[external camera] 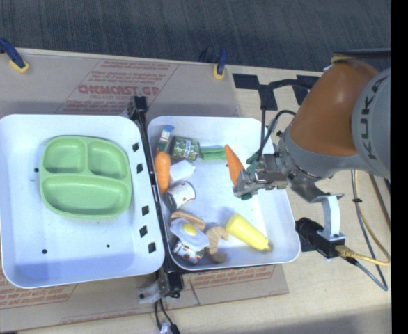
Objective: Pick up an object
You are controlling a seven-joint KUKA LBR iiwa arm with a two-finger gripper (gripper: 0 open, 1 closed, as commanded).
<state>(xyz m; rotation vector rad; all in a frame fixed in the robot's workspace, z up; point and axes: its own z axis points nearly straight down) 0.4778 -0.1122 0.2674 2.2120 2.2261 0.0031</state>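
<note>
Cardboard covers the bench under both white bins. On the left, the left bin (9, 207) holds a green divided plate (85, 176), with free floor around it. Next, the right bin (277, 252) is crowded along its left wall: an orange carrot (162, 171), a small bottle (184, 147), a yellow corn toy (247, 232). The gripper (244, 186) hangs over the right part, near a second carrot (233, 163); I cannot tell the state of the fingers. I judge nothing is lifted yet.

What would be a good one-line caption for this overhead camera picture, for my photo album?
Robot arm's gripper poised over a right bin of toy food, beside a green divided plate in the left bin.
</note>
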